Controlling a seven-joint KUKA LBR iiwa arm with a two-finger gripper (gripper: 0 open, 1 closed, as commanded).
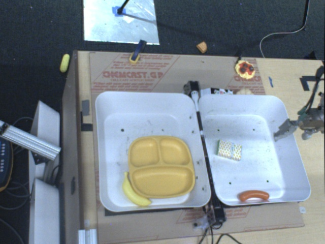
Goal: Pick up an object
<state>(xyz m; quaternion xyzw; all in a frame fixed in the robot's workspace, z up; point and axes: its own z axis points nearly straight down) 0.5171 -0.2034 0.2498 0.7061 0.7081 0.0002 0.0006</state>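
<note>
My gripper point(285, 129) hangs at the right edge of the right bin point(254, 105), over its right wall, with most of the arm out of frame. In that bin lie a small green-and-white patterned sponge point(229, 150) near the middle left and an orange sausage point(253, 195) by the front wall. The sponge is well to the left of the gripper and the sausage is below and left of it. The left bin point(109, 136) holds a yellow divided plate point(161, 165) with a yellow banana point(133, 192) at its front left corner.
The two bins meet at a dark centre divider point(201, 136). On the bench behind the right bin sits a small round red-and-yellow toy point(245, 68). A blue-and-yellow clamp point(136, 52) stands at the bench's back edge. Cables run over the floor at the back right.
</note>
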